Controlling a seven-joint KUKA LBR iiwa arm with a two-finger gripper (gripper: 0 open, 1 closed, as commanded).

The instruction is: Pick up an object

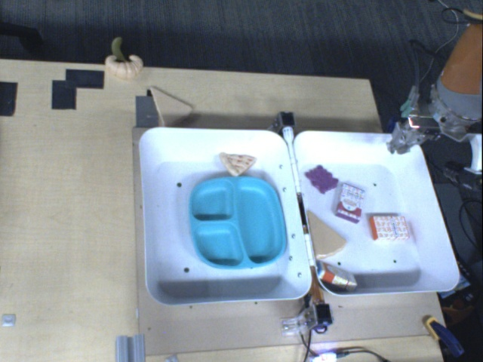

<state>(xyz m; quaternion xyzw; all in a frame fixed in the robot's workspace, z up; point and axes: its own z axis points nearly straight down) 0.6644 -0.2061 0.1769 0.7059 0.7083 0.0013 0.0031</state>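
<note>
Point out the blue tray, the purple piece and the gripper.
blue tray (266,221): camera view, floor of its long right compartment.
purple piece (321,179): camera view, its middle, right bin.
gripper (398,142): camera view, its tip, over the right bin's top right corner.

Lighting even and fairly bright, diffuse from overhead — white bins (151,202) nearly washed out, faint bluish cast. Soft shadows pool along the bins' near inner walls. Blue tray (238,222) shows mild sheen. Dark floor (264,13) grainy. Overall slightly soft — arm (456,81) at right edge blurred.
</note>
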